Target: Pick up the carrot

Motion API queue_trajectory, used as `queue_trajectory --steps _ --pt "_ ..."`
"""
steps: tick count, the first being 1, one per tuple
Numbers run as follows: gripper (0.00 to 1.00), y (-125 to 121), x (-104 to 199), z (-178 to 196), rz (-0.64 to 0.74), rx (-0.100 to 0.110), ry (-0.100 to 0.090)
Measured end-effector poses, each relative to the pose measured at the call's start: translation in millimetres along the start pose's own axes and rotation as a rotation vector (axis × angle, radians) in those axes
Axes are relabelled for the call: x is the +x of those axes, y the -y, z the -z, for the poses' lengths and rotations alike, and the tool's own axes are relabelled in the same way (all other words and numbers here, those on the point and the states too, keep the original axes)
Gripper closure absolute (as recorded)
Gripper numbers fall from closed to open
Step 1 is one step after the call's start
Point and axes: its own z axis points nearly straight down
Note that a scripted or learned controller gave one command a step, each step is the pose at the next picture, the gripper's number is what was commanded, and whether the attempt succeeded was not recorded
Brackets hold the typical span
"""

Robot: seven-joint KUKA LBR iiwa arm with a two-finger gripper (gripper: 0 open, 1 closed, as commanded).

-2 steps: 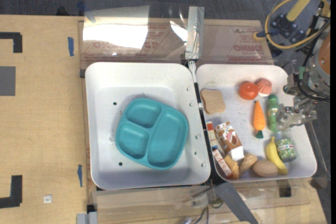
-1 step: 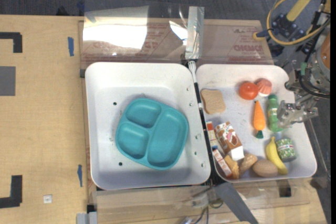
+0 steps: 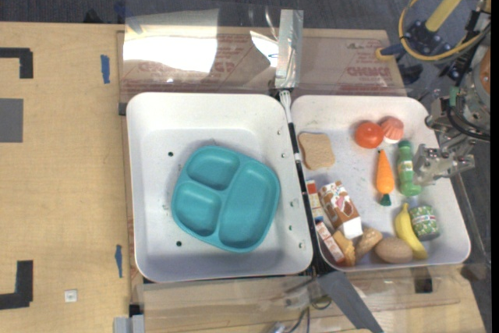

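In the right bin (image 3: 444, 109), the carrot (image 3: 384, 174) lies roughly upright in the frame, green stub at the near end; it sits just left of the green bottle (image 3: 405, 166) and below the orange-red tomato (image 3: 369, 134); a pinkish round item (image 3: 391, 127) is beside the tomato. The gripper (image 3: 438, 162) sits at the bin's right side, next to the green bottle, apart from the carrot; metal wrist parts are visible but how wide it stands can't be told; nothing is seen held. Nearer the front: banana (image 3: 408, 230), small green-patterned can (image 3: 425, 221), potato-like brown lump (image 3: 393, 249), bread roll (image 3: 363, 242), a boxed snack (image 3: 341, 208); a bread slice (image 3: 315, 149) sits at the bin's left wall. The left bin (image 3: 148, 121) holds a teal divided plate (image 3: 226, 199), three compartments, tilted diagonally; both bins rest on a wooden bench (image 3: 54, 168); yellow cable (image 3: 437, 12) is coiled top right.
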Motion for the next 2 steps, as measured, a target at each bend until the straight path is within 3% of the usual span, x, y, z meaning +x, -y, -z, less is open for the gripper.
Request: queue_trajectory --steps 2 --pt "1.0 4 -4 21 -0.006 0.012 0.008"
